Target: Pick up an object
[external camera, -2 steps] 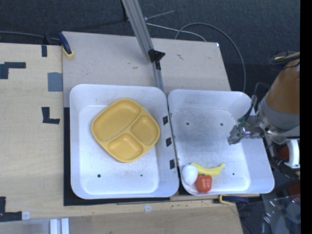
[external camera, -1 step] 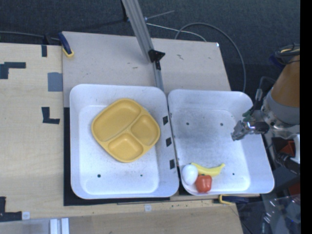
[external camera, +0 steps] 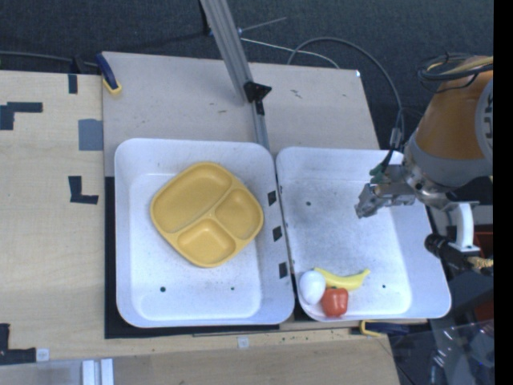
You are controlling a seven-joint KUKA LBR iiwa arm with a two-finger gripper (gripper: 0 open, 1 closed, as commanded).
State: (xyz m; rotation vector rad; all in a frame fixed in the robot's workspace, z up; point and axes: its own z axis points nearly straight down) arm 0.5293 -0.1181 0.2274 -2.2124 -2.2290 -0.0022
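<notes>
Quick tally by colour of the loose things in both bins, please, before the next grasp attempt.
Yellow: 2, the divided tray in the left bin and the banana in the right bin.
White: 1, the egg-shaped ball.
Red: 1, the small red piece.
Total: 4

Arm w/ orange band, gripper (external camera: 370,204) low, pointing left

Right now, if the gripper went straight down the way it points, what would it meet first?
Probably the bare floor of the right bin. The gripper hangs well up-view of the banana, egg and tomato, though depth is hard to judge.
</notes>
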